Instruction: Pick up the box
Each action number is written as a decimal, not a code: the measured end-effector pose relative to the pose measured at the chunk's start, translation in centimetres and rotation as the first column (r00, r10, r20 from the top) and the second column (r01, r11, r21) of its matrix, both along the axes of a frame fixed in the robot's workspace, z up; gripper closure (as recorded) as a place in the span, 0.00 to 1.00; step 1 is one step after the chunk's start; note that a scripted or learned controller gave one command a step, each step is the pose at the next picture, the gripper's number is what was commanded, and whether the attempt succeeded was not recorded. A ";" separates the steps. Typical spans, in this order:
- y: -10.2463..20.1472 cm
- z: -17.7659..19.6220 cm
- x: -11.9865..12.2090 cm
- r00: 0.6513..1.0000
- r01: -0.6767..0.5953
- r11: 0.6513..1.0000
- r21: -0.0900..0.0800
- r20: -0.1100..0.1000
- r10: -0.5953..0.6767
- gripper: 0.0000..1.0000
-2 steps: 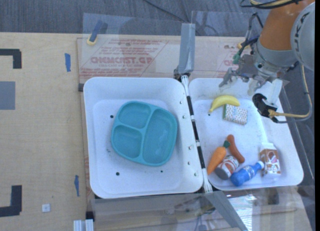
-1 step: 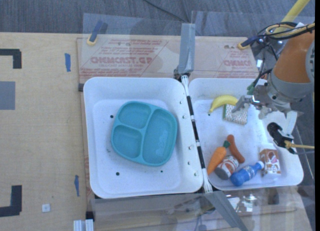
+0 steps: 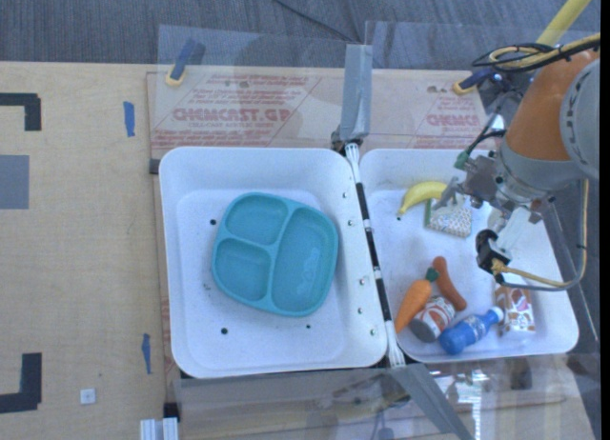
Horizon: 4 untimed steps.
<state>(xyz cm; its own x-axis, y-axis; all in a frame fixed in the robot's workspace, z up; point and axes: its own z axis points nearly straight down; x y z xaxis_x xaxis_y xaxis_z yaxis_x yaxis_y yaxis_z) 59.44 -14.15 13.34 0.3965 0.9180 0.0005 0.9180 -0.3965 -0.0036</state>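
From above, the arm's gripper [image 3: 467, 202] hangs over the right bin [image 3: 562, 333], its fingers clamped on the small speckled box [image 3: 451, 218] just beside the banana [image 3: 422, 194]. Likely light, stiff cardboard, the box is best pinched across its flat faces.

Grey-bodied with an orange band above the wrist; carried yellow and black cables near the end effector [image 3: 486, 202], a grey metallic block with dark parts.
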 end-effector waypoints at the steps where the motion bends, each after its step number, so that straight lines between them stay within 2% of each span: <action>1: -2.3 -3.8 2.2 1.000 0.022 1.000 -0.001 0.018 -0.022 0.00; 2: -5.0 -3.8 5.0 0.998 0.052 0.998 0.017 -0.018 -0.052 0.00; 4: -5.4 -3.8 6.5 0.996 0.070 0.997 0.021 -0.062 -0.069 0.00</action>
<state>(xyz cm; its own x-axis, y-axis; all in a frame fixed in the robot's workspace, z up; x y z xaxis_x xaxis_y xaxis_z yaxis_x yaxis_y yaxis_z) 65.97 -19.54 9.50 0.4594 0.8882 -0.0045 0.8859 -0.4586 -0.0694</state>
